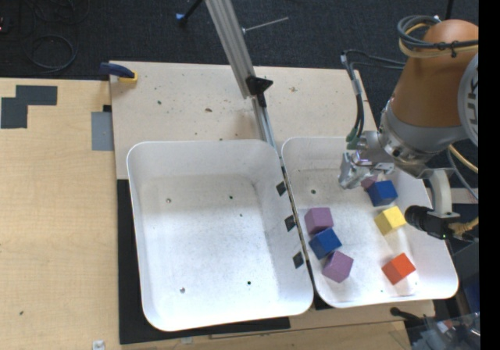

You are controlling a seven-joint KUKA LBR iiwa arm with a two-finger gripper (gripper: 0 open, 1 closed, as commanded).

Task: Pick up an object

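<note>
**Six blocks waiting, none lifted yet**

Six small blocks are sitting in the right bin [328, 155], and the pick is looking unfinished. The gripper [358, 173] is hanging low over the bin's upper part, just above and left of a blue block [382, 192]; something purplish is peeking out right beside it, too small to name. Whether it is open or closed I cannot tell, since the wrist is blocking the tip, and nothing is showing clearly in its grasp.

The other blocks are lying apart from it: a yellow block [390, 219] below the blue one, an orange block [399, 269] near the bin's lower right corner, and a cluster of three by the divider — a purple block [318, 219], a second blue block [325, 242] touching it, and a second purple block [337, 266] just below.

The left bin [156, 161] is holding no blocks.

Judging from this, the approach is nearing its end beside the upper blue block, while the grasp and the lift are both remaining.
</note>
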